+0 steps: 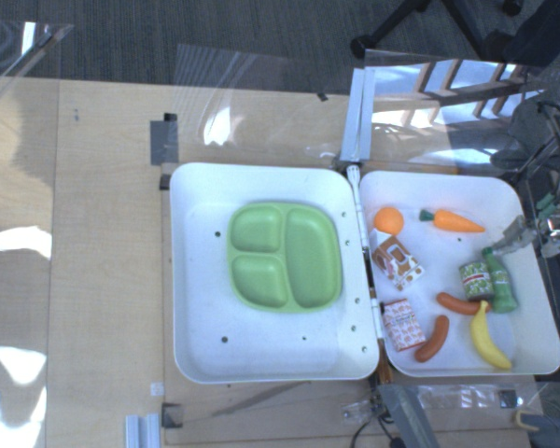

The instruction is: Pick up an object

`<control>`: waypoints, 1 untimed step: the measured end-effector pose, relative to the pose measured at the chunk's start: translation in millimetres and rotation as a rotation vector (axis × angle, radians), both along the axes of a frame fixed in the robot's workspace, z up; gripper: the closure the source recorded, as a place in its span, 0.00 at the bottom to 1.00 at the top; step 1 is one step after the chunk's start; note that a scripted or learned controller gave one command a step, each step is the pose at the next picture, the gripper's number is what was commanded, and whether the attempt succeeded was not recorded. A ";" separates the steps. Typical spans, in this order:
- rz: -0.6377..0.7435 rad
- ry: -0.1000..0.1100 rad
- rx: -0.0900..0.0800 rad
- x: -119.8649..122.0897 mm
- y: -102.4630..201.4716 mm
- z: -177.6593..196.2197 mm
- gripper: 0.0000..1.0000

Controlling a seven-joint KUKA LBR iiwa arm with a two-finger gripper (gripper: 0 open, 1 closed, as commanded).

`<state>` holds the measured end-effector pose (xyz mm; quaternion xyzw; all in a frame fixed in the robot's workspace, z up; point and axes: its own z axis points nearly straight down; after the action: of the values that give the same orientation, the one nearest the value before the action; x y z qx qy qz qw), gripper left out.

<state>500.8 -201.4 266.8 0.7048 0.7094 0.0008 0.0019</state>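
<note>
Pincer sits at 3 o'clock of the right bin, low over its right-hand side, just above the green bottle. Can't tell how wide it's open, or whether it has hold of anything; too small and blurred at the frame edge. Nothing looks lifted off the floor of the bin.

Left to right:
- Left bin: green divided plate dead centre, lying flat.
- Right bin, 9–10 o'clock: orange ball, with a brown-and-white snack box just below it.
- 7 o'clock: red-and-white carton, with a sausage just beside it on the right.
- 12 o'clock: carrot, well apart from the rest.
- Centre, towards 5 o'clock: second sausage, near or touching the banana's top end.
- 4 o'clock: green can against the green bottle, banana below them at 5 o'clock.

Status, my read: pick not done. All candidate objects appear to be resting in the right bin. Bottle/can cluster is the nearest target to the pincer, so this looks like approach or pre-grasp. Left to do: close on one item, then lift clear. Bottle and can are packed tight, so there's a risk of nudging both.
</note>
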 end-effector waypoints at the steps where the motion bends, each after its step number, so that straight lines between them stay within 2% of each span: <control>1: 0.043 0.001 0.001 53.5 27.7 -128.7 0.00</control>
<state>554.2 -173.7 138.1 0.6895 0.7243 0.0007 0.0010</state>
